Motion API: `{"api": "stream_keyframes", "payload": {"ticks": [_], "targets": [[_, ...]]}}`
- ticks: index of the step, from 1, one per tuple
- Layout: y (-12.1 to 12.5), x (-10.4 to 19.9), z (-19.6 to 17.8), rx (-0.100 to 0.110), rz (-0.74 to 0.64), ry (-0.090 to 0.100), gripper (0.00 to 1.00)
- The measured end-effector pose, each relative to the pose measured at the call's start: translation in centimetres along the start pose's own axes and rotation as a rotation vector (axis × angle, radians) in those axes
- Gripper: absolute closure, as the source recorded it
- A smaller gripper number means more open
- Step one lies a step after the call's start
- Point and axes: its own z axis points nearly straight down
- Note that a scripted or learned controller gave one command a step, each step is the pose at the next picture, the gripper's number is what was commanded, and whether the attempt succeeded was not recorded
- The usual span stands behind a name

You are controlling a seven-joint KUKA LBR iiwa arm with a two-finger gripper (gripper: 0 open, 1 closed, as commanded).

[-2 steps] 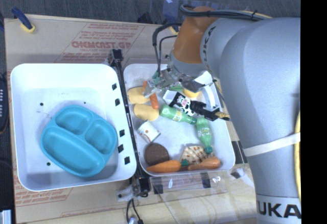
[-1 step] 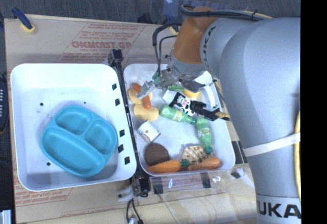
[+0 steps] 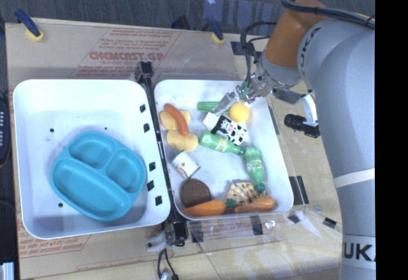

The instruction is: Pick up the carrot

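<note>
Gripper (image 3: 237, 95): low over the far right corner of the right bin, fingers slanting down beside a yellow lemon; whether they are spread or pressed together, I cannot tell from here.
Arm (image 3: 331, 81): grey, orange band above the wrist, reaching in from the right.
Carrot (image 3: 205, 208): lying flat along the near wall of the right bin (image 3: 280, 164), well apart from the gripper, just beside a brown chocolate-looking round (image 3: 194, 191).
Lemon (image 3: 239, 112): touching a black-and-white cow-print carton (image 3: 229, 130).
Hot dog (image 3: 175, 118): near the bin's left wall.
Green bottle (image 3: 254, 164): lying by the right wall.
Left bin (image 3: 38, 100): holds a blue divided plate (image 3: 99, 173).
</note>
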Motion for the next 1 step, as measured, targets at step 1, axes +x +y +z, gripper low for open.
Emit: {"api": "stream_keyframes", "payload": {"ticks": [1], "targets": [[0.10,-0.06,2.48,0.002,-0.005,0.007,0.00]]}}
